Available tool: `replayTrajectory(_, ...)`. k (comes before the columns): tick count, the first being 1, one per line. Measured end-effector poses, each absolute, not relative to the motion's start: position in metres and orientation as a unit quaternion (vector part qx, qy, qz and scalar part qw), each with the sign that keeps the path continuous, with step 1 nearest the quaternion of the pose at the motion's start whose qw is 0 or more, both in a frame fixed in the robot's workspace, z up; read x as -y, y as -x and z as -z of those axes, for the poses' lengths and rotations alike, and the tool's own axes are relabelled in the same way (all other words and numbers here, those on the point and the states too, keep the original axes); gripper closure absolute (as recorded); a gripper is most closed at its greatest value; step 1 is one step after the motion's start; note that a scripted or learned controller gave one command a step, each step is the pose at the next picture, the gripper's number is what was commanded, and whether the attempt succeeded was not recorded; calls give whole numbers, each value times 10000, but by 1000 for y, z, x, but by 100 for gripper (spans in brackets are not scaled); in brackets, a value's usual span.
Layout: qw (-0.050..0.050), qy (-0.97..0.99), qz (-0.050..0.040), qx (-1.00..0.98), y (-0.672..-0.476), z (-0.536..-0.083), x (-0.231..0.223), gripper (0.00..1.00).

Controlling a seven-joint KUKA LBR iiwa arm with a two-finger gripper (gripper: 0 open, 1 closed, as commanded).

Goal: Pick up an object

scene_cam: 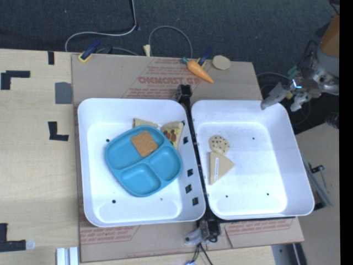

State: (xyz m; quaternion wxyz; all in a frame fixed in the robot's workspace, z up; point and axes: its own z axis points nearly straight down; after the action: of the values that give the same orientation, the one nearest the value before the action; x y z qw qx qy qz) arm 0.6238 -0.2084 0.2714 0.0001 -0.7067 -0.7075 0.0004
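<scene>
At the upper right corner of the right bin (298,164), my gripper (280,97) hangs outside the rim, well apart from anything to lift. I cannot tell how my grasping parts stand; they blur into cables there. The cookie (219,143) and the sandwich wedge (219,167) lie near the bin's left wall, exposed and easiest to reach, I judge. In the left bin (88,170), a blue tray (144,164) carries toast (144,143) and half-hides other food behind it.
</scene>
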Motion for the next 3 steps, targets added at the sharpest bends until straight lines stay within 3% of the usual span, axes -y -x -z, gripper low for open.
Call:
replayTrajectory(1,-11,7065,4,7077,-628,-84,164,0)
replayTrajectory(2,-25,7053,11,7089,-604,-87,103,0)
replayTrajectory(3,-36,7064,15,7078,-605,-97,106,100)
